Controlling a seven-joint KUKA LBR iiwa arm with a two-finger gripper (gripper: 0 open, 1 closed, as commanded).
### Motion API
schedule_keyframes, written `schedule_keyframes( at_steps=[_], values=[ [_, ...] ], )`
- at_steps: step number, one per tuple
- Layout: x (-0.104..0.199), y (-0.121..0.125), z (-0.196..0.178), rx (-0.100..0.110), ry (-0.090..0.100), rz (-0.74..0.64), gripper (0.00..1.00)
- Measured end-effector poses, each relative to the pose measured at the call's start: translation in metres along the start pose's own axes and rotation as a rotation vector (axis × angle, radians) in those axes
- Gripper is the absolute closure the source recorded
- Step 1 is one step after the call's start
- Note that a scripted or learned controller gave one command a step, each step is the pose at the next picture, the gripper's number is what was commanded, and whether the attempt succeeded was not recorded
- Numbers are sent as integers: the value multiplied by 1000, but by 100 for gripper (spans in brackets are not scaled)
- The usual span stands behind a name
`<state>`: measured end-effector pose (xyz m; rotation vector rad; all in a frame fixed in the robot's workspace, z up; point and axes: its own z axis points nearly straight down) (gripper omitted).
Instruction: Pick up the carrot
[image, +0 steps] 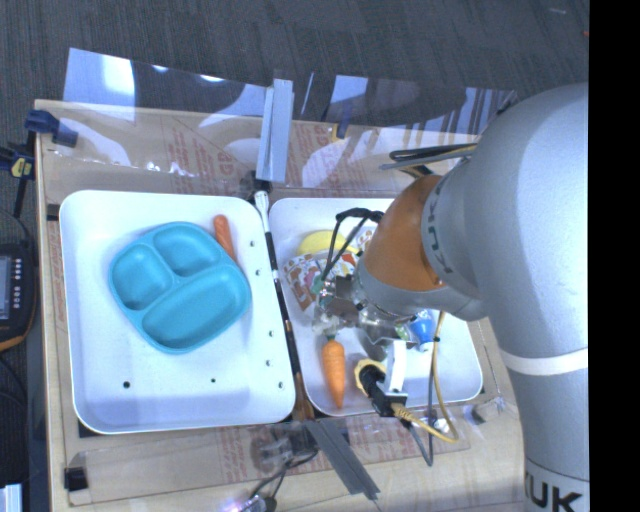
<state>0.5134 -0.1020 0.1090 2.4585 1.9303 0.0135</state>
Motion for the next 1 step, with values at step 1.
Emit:
schedule_keyframes(
  at_steps=[1],
  values=[
    [75, 47, -115, 20, 6, -229, 100]
  ],
)
